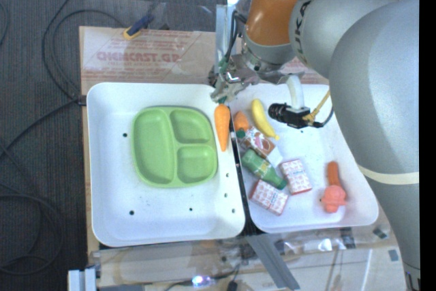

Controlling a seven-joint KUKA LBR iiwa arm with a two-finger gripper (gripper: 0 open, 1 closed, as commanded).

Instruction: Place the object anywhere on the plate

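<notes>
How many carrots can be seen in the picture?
2. One carrot hangs just under the gripper, beside the green plate and above the bins' shared edge. The second carrot lies in the right bin, partly hidden; others may be covered.

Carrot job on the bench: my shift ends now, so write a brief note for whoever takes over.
Gripper: above the top end of the carrot; finger state and grasp unclear.
Carrot: beside the right edge of the green divided plate, near the left bin's right wall; whether it's lifted is unclear.
Done: carrot isn't on the plate yet.
Left: move it left over a plate compartment and release. Other toy food sits in the right bin.
</notes>
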